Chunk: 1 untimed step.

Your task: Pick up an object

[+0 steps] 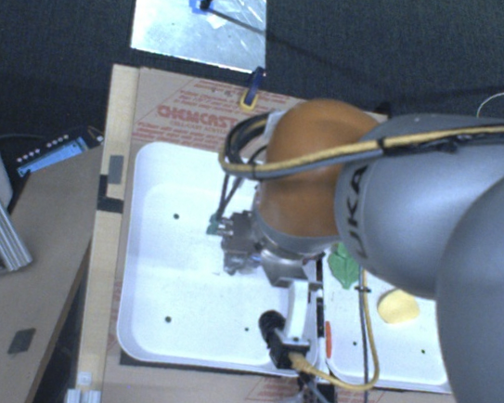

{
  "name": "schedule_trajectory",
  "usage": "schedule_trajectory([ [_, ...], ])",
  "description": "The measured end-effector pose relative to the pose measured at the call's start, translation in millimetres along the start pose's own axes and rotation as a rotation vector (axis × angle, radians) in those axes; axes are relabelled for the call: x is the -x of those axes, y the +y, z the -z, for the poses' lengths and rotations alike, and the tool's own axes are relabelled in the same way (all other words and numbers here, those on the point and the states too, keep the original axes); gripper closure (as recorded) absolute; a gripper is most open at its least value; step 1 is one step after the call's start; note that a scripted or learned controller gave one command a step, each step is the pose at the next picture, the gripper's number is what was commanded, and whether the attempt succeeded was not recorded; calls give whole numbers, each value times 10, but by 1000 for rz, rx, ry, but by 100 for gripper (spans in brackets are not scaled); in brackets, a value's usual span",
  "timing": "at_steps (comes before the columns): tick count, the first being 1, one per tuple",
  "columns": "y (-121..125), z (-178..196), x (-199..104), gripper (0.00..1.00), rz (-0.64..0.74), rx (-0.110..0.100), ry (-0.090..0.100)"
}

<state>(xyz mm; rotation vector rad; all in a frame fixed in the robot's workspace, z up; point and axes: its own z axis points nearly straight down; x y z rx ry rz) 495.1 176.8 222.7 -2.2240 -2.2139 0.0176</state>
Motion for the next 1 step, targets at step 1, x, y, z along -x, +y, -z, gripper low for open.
schedule_trajectory([
  [1,414,793,185,100,3,21,7],
])
